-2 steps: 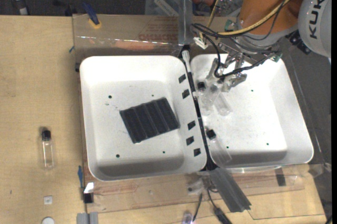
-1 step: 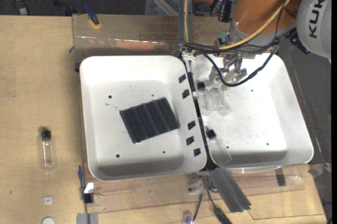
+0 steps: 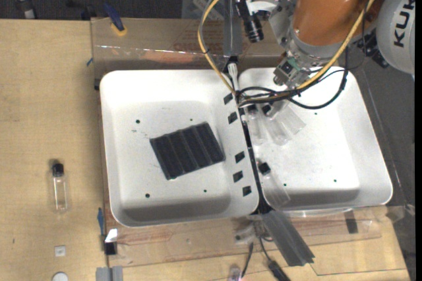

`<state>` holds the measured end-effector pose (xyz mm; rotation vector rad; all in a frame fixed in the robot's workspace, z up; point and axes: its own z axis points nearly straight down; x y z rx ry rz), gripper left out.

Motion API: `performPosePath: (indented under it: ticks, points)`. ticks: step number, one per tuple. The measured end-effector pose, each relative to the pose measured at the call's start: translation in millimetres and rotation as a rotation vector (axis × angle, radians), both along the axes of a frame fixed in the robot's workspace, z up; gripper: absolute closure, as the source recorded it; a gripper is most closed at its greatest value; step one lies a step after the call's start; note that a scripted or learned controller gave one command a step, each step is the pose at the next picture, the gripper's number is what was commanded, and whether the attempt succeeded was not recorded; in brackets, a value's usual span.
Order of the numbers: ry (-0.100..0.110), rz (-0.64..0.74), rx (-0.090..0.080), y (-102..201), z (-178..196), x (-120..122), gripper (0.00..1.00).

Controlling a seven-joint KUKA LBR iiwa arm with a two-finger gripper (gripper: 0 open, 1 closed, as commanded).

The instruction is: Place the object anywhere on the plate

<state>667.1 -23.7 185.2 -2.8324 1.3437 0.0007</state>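
Overhead slanted view of the bench. The arm (image 3: 333, 2) enters from the upper right, its orange band uppermost, and bends down over the right bin (image 3: 343, 167) near the central divider. The gripper (image 3: 271, 120) hangs low over the left part of that bin, its pale, translucent fingers blurred against the white floor; whether it is released or clenched cannot be told, and no object can be made out between them. A dark ribbed rectangular plate (image 3: 188, 150) lies flat and slightly rotated near the middle of the left bin (image 3: 125, 95). A small clear vial (image 3: 59, 186) lies on the wooden bench (image 3: 39, 75), well apart from both bins.
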Motion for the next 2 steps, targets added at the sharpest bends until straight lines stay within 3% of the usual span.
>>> performPosePath:
  ticks: [1, 2]
  points:
    - [-0.001, 0.17, 0.0, 1, 12, 0, 1.0]
    - [-0.004, 0.163, 0.005, 1, 22, 1, 1.0]
